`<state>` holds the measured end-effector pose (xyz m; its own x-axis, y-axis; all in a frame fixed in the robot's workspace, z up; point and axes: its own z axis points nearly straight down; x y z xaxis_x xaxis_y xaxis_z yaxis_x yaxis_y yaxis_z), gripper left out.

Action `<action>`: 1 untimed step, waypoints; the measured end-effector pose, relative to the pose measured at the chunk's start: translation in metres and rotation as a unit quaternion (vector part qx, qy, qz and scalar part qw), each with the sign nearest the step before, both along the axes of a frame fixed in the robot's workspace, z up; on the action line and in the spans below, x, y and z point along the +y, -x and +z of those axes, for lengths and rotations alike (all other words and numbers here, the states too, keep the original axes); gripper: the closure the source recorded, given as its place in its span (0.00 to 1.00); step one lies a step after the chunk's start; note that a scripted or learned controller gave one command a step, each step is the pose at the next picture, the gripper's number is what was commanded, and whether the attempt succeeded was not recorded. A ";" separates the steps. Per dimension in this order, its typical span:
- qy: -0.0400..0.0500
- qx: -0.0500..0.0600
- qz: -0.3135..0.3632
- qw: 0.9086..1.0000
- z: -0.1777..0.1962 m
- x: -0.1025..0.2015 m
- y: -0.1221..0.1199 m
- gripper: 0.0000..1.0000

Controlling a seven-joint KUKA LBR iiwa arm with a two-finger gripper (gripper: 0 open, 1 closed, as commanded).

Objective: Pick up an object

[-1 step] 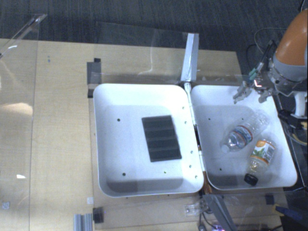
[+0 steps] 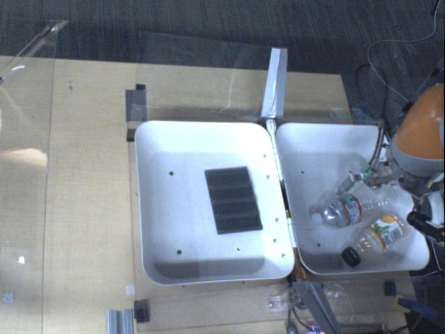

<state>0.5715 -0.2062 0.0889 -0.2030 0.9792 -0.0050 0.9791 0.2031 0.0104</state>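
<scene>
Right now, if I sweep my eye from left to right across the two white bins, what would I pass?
Left bin → dark ridged block → right bin → clear plastic bottle → bottle with the black cap.

Even, fairly bright overhead light is filling the scene. The 2 white bins (image 2: 208, 145) are glaring almost to washout, with a soft grey shadow lying along the left bin's 6 o'clock wall. The clear sheet (image 2: 28, 158) at 9 o'clock is throwing pale reflections. The whole picture is looking soft and grainy, and the dark floor (image 2: 208, 5) at 12 o'clock is showing noise.
</scene>
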 end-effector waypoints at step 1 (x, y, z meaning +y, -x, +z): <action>0.000 -0.004 0.001 1.000 0.012 0.002 -0.003 1.00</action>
<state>0.5743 -0.2047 0.1011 -0.2045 0.9788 -0.0059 0.9787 0.2046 0.0180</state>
